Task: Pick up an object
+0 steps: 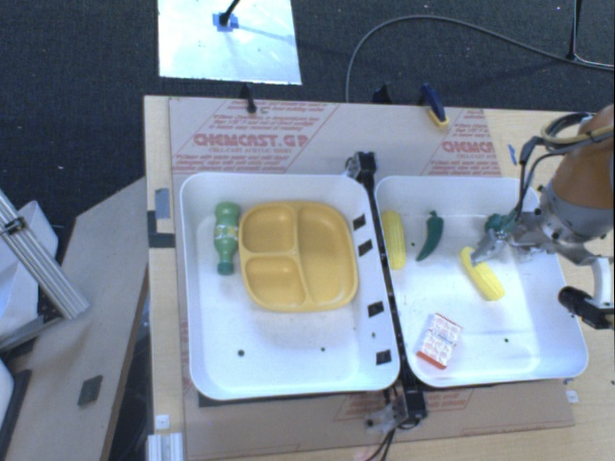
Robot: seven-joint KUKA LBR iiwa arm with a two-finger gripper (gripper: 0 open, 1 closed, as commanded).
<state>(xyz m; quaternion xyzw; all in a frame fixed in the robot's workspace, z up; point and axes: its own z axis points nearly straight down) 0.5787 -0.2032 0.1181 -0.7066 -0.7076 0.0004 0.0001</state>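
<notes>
Fingers of the gripper (492, 241) are too blurred to judge as parted or closed; they sit low in the right bin (553, 353), just beside the upper end of a yellow corn cob (484, 276). Right bin contents: 2 corn cobs, the second (393, 238) lying against the left wall, 1 green chili pepper (430, 236) and 1 small red-and-white packet (439, 340), print illegible. Left bin (207, 353) holds 1 yellow 3-compartment plate (296, 256) and 1 green bottle (226, 238) touching its left edge. Both bins rest on a board (288, 128) printed "CHEMCAST GP" in red. Dark carpet surrounds the bench.
</notes>
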